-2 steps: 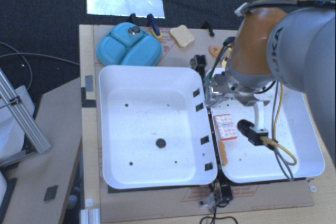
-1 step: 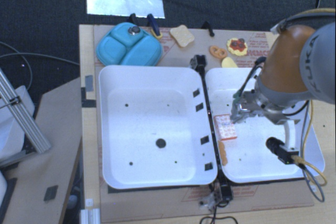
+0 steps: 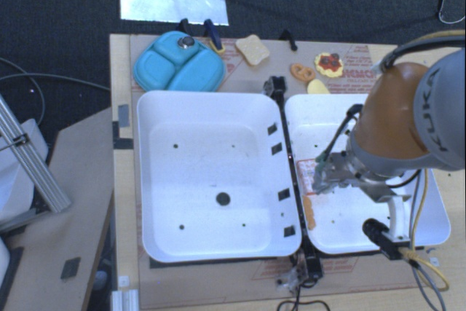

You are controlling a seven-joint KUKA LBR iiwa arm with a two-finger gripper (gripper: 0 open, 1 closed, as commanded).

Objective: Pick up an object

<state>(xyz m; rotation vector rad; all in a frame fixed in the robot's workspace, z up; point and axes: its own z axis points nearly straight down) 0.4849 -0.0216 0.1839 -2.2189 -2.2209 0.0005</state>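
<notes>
The gripper (image 3: 318, 182) hung low over the right bin (image 3: 342, 116); whether open or closed, I could not tell; the thin orange stick (image 3: 309, 213) looked light, stiff, best pinched mid-length.

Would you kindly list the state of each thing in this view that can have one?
Left white bin: upright, holds a small dark round object.
Right white bin: upright, arm reaching into it.
Blue sectioned plastic dish: lying behind the bins, outside them.
Two-finger gripper: lowered in right bin, near left wall.
Orange strip: lying flat in right bin.
</notes>
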